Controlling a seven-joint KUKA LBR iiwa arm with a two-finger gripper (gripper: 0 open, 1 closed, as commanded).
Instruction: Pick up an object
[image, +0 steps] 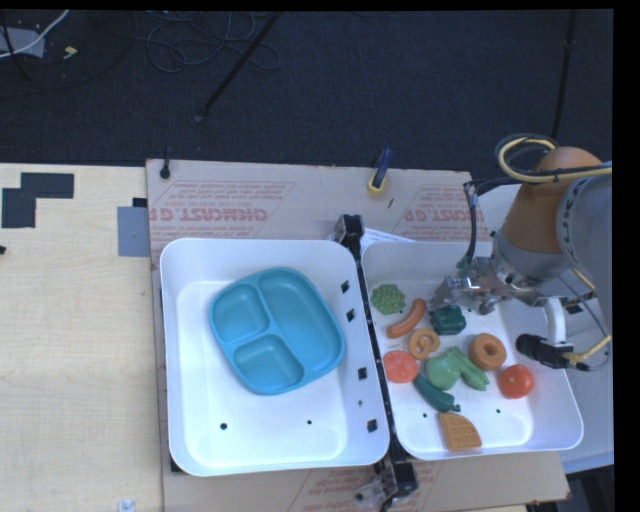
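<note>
- Nearest the camera in the right bin (560, 432), a tan waffle-like wedge (459, 431) lies alone by the front wall; it looks flat and thin, so a grasp there could slide off.
- Just behind it the toy food is crowded: a dark green piece (436, 393), a light green vegetable (452, 369), a red tomato slice (400, 366), a small bagel (423, 343) and a brown doughnut (488, 351) lie touching or almost touching. Closing on one could nudge or drag a neighbour, or catch two at once.
- A round red tomato (515, 380) sits apart on the right; it may roll away if pushed.
- Farther back, the gripper (452, 300) hangs low above a dark green block (447, 320), with an orange sausage (406, 317) and a broccoli floret (388, 298) just beside. I cannot tell how its jaws stand, nor that anything is between them.
- The block looks small, glossy and hard, so a slightly off-centre descent could tip it.
- The left bin (190, 420) holds a blue divided plate (275, 328).
</note>
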